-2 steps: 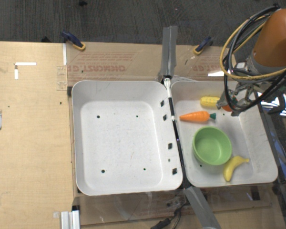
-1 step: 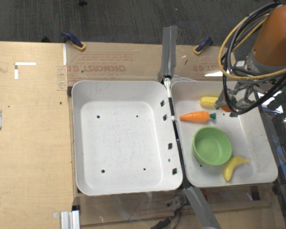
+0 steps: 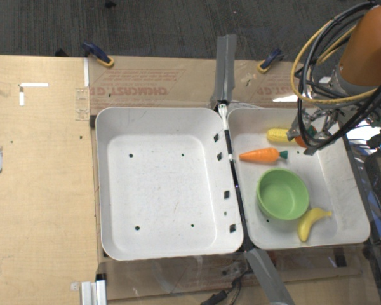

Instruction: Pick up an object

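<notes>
Just orange carrot (image 3: 260, 156), green-tipped

bins (image 3: 159, 116): smooth white plastic | bowl (image 3: 282, 194): matt green plastic | bench (image 3: 32, 170): bare wood

Two shallow white plastic bins sit side by side on the counter (image 3: 38, 170). The right bin (image 3: 349, 224) holds a round green bowl (image 3: 282, 194), an orange toy carrot (image 3: 260, 156), a yellow banana (image 3: 312, 223) and a yellow corn cob (image 3: 277, 135), with the hand (image 3: 308, 138) at the cob's right end. The left bin (image 3: 159, 183) adjoins it.
</notes>
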Robot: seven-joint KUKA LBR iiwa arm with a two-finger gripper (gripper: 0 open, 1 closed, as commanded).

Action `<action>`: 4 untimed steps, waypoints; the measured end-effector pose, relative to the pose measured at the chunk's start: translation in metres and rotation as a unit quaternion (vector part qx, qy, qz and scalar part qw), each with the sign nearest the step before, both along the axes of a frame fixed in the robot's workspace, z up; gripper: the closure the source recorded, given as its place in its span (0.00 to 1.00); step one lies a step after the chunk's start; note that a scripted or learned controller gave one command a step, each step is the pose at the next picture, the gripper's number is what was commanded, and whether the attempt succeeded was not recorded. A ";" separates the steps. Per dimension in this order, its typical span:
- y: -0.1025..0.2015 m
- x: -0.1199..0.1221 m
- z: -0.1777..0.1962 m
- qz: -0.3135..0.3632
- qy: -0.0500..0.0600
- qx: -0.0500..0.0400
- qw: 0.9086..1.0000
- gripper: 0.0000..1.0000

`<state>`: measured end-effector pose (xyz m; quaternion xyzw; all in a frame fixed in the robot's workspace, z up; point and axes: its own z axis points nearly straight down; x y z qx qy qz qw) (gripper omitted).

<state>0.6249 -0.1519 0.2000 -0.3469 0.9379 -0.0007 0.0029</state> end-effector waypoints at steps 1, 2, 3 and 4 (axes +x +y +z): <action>0.020 -0.034 0.030 -0.148 0.000 0.000 0.989 1.00; 0.038 0.027 -0.106 -0.334 0.000 0.001 0.943 1.00; 0.052 0.035 0.071 -0.347 -0.001 0.001 0.938 1.00; -0.007 -0.008 -0.080 -0.502 0.001 0.001 0.865 1.00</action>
